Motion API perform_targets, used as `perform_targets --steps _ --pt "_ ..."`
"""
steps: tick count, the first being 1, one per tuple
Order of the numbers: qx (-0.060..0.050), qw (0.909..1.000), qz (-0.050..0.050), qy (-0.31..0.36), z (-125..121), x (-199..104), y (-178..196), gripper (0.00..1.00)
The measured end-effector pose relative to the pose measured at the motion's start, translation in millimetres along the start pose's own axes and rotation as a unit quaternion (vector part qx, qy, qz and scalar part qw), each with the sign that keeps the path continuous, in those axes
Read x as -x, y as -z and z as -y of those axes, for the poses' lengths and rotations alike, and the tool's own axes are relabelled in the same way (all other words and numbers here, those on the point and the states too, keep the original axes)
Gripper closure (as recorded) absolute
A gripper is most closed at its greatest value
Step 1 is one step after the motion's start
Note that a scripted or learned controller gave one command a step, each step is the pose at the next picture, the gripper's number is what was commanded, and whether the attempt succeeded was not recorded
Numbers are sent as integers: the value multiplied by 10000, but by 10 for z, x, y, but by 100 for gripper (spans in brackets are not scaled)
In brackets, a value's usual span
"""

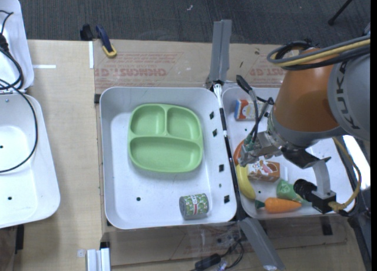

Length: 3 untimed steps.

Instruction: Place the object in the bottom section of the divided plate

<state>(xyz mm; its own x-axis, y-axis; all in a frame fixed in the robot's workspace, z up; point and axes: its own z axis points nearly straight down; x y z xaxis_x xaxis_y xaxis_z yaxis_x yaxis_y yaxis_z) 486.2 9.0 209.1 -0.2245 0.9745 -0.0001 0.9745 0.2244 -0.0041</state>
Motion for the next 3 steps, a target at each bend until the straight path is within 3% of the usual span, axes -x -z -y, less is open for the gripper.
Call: perform_targets --steps 1,2,3 --pt "20 9946 7 1041 12 -171 202 100" --pt "16 9947 11 1024 4 -159 286 100" --pt "26 9709 14 2395 103 116 644 100"
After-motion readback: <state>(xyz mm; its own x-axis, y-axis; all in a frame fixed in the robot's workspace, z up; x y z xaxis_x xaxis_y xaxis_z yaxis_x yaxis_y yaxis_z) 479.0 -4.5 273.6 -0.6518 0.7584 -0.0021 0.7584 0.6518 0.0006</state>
